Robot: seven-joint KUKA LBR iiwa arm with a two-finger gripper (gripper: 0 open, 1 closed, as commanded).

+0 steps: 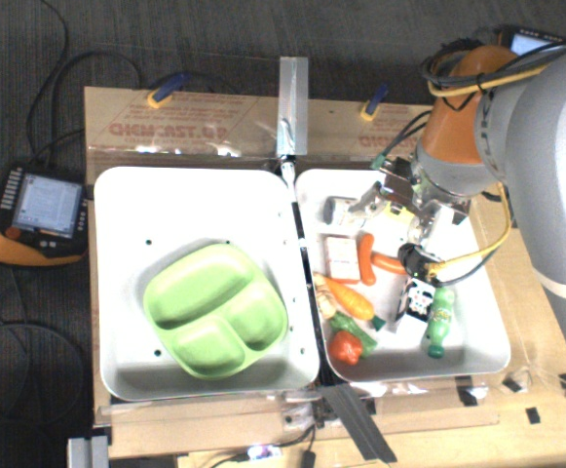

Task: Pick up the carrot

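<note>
**Arm over the right bin, carrot lying free below it**

Because the grey arm (531, 135) is cut off at the right and top edges, its upper links cannot be followed; its orange band sits above the wrist, ringed by black and yellow cables. Two white bins sit side by side on the bench. Within the left bin (127, 203) lies a green divided plate (216, 308), tilted, with three compartments. Clutter crowds the right bin (477, 354), much of it overlapping and hard to separate. A green bottle (438, 325) lies near its right wall, cap end toward the near edge. Toward the bin's left side lies the carrot (349, 299), long axis running diagonally, thick end toward the lower right and tip toward the upper left, touching neighbouring items. Just below it sits a red strawberry-like toy (346, 348). Above it are a small white box (341, 256) and a thin orange-red stick-shaped piece (366, 259). Hanging over the bin's upper right part, well apart from the carrot, the gripper (421, 224) has its jaws lost against cables and shiny hardware; whether apart or together I cannot tell.
</note>
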